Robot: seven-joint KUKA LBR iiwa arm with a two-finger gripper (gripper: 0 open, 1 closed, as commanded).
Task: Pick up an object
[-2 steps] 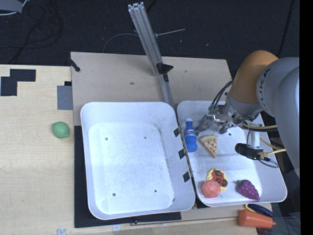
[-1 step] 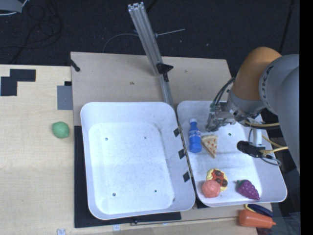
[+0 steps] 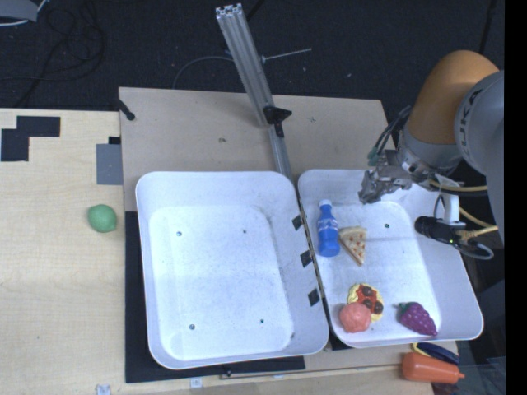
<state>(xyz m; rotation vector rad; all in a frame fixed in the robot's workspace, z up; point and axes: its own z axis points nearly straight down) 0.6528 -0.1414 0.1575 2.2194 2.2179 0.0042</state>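
Five small toys lie in the right bin (image 3: 461,290); my hand (image 3: 377,186) hangs over its far edge, grip state I cannot tell, nearest the blue bottle (image 3: 328,230).

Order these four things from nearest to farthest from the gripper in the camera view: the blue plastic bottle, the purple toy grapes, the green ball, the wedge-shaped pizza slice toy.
Measured from the gripper, over the right bin's far part:
1. Wedge-shaped pizza slice toy, just below it in the right bin.
2. Blue plastic bottle, by the bin's left wall; only slightly farther.
3. Purple toy grapes, the bin's near right corner.
4. Green ball, on the bench far left.
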